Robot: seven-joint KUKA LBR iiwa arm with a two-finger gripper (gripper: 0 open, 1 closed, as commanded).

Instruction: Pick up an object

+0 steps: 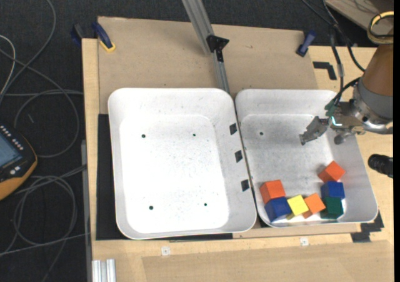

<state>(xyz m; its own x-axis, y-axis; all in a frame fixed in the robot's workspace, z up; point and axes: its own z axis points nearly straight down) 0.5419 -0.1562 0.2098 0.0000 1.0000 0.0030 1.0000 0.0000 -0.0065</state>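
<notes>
Blocks [303, 196], unlabelled, clustered in right bin's [275, 109] near corner.

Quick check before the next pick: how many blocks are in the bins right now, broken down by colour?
All are in the right bin, near its front corner.
Orange blocks: 3
Blue blocks: 2
Yellow blocks: 1
Green blocks: 1
Total: 7
The green one is partly hidden behind the blue, so treat it as likely.

bins [172, 102] white – speckled | blocks [300, 198] orange, blue, yellow, green | bench [156, 55] tan
</notes>
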